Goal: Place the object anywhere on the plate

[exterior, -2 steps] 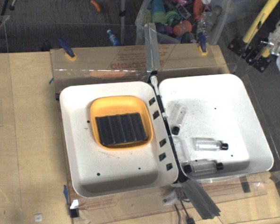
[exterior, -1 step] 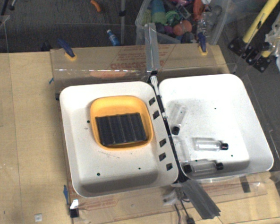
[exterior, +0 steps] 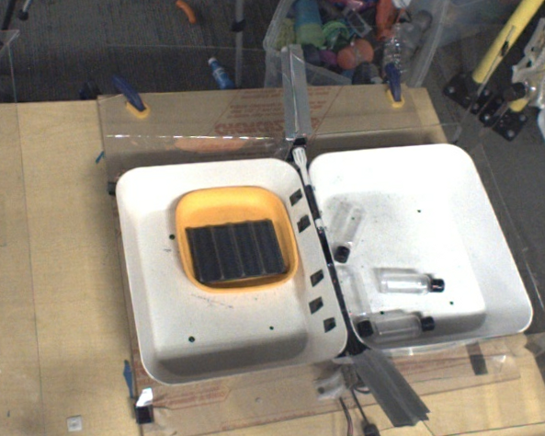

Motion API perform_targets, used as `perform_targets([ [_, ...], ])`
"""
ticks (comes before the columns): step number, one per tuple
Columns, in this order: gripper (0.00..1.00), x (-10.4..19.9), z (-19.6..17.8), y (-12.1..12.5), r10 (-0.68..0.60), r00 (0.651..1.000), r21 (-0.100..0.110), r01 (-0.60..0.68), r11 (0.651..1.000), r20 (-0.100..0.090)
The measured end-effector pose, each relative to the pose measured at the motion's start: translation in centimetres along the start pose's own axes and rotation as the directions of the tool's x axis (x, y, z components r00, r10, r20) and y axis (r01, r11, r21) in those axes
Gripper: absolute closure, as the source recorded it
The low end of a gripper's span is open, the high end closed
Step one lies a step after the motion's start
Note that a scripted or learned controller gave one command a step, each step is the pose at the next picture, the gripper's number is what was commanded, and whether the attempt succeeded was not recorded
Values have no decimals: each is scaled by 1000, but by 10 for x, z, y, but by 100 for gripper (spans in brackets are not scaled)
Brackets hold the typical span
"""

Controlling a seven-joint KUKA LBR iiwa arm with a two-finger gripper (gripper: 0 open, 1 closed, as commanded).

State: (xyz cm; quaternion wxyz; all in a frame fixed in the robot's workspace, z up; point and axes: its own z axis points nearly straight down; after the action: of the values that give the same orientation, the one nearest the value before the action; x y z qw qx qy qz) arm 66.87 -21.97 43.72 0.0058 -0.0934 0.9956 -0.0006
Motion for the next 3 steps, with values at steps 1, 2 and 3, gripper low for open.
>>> perform_targets([
  [1, 100, 1, 0, -1, -326, 945, -1, 326, 945, 1],
  [2, 100, 1, 4, 0, -582, 813, -5, 582, 813, -1],
  [3, 100, 1, 0, 0, -812, 583, -3, 812, 583, 2],
])
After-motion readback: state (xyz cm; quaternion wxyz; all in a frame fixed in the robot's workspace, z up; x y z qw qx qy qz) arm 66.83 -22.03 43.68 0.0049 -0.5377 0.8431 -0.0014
